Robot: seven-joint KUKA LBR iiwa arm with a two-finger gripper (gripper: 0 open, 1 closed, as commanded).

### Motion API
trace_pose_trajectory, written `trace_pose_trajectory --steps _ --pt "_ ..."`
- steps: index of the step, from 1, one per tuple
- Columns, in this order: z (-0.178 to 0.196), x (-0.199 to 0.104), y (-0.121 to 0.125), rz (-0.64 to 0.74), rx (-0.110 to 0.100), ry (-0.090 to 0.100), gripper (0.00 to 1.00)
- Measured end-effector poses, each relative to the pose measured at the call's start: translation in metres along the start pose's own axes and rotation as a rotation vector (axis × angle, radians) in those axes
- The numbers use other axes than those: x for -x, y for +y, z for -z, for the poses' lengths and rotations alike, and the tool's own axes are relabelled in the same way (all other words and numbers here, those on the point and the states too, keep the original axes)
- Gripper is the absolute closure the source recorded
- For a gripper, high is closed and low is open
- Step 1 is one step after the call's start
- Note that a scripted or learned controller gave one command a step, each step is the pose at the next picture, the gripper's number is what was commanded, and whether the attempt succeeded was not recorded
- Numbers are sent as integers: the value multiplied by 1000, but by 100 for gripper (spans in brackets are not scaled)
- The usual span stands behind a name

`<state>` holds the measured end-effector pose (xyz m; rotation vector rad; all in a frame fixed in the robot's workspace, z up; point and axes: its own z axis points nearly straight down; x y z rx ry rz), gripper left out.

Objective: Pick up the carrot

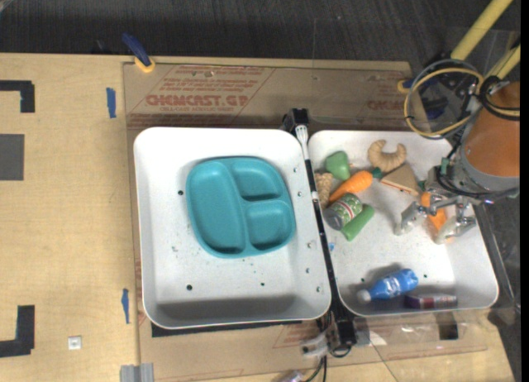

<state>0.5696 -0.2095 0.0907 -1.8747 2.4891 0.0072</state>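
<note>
The jaws (436, 222) hang low over the right-hand white bin (475, 269), near its right wall, spread apart with a small orange object between the metal fingers (408, 221); whether they actually press on it cannot be told. The carrot (354, 184) lies well to the left of the jaws, in the same bin, tilted, with its green top toward the croissant (387, 154). Just below the carrot, a green can (350, 215) rests on its side, and a green pepper-like piece (337, 164) sits just above it. A tan wedge (402, 179) lies between the carrot and the jaws. Below the jaws, near the bin's front edge, a blue bottle (392, 284) lies flat beside a dark marker (431, 299). Far to the left, the other white bin (165, 281) holds a teal divided tray (240, 205).
</note>
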Motion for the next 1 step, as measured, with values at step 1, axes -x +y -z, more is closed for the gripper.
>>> trace_pose_trajectory --steps 1 --pt "12 -1 -3 -2 -7 5 100"
